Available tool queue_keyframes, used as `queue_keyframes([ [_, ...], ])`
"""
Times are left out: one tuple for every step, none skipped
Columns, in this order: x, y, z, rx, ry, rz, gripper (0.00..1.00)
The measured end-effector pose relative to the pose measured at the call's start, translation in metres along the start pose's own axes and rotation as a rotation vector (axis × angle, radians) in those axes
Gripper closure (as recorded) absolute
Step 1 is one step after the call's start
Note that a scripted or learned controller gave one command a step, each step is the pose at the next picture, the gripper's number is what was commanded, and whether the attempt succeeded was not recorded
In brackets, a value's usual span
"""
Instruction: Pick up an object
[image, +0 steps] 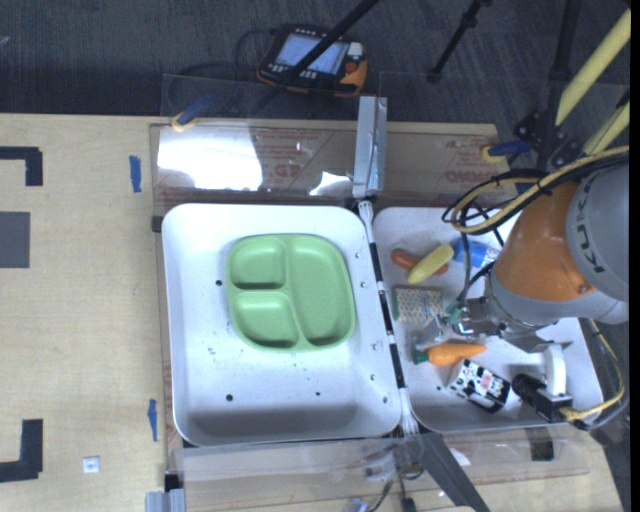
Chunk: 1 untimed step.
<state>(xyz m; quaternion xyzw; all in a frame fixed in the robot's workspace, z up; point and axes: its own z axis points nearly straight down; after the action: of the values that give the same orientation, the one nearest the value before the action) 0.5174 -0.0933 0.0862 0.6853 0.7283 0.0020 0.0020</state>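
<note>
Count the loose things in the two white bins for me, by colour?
Green: 1, divided plate
Yellow: 1, banana-like piece
Orange: 2, carrot-like piece, small piece
Black and white: 1, small pack
Speckled grey: 1, flat pad
Total: 6

The right bin (575, 360) is crowding with toys and the arm (560, 250); the green tray (292, 290) is sitting mid left bin (190, 300), leaving open margins.

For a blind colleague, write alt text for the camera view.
The arm reaches into the right bin, its gripper low among a carrot, banana and other small items. The left bin holds a green divided plate.
</note>
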Motion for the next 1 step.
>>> queue_keyframes([
  [-0.0006, -0.0345, -0.0005, -0.003, 0.0, 0.0, 0.0],
])
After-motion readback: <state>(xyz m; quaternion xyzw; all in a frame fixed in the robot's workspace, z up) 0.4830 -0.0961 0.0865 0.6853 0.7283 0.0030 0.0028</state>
